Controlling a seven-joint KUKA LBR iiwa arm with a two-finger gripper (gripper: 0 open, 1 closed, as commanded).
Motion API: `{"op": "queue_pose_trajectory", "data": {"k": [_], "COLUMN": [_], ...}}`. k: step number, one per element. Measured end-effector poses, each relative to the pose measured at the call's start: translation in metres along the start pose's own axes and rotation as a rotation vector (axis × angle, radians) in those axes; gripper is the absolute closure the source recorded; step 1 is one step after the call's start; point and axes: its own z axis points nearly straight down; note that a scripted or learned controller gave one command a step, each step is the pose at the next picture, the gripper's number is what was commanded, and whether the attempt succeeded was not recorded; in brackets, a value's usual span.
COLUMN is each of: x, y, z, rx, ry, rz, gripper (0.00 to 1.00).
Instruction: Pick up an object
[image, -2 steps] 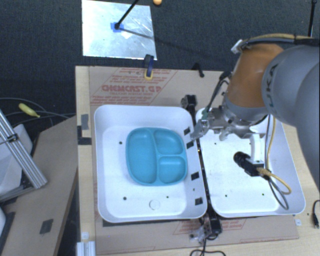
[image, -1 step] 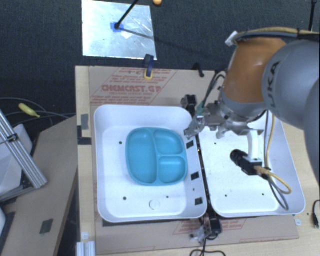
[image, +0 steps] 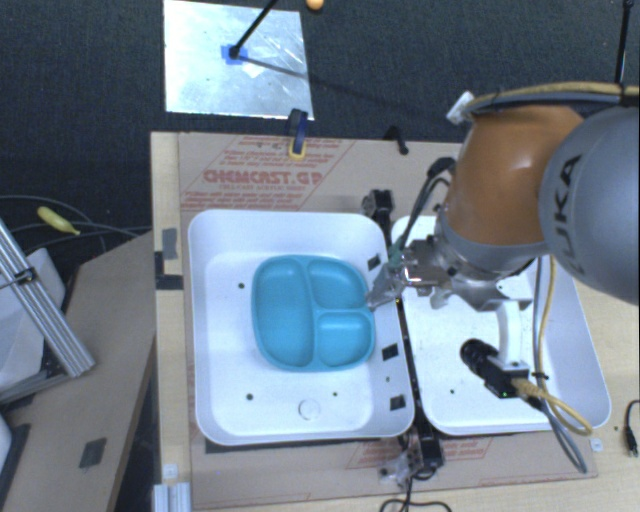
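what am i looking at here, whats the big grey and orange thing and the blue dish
The big grey and orange thing is a robot arm, reaching in from the right of the picture. The single camera is fixed above the bench and looks down at a slant. On the bench sit two shallow white bins side by side: the left bin holds a blue plate divided into three compartments, and the right bin lies under the arm. The arm's gripper is at the plate's right rim, near the wall between the bins. Whether it is touching or gripping the plate cannot be told from this view.
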Motion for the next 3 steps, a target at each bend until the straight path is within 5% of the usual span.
{"op": "queue_pose_trajectory", "data": {"k": [1, 2, 3], "x": [-0.014, 0.062, 0.033], "y": [0.018, 0.109, 0.072], "z": [0.1, 0.132, -0.044], "rx": [0.01, -0.004, -0.017], "ry": [-0.004, 0.0, 0.001], "rz": [0.008, -0.003, 0.005], "gripper": [0.0, 0.0, 0.0]}}
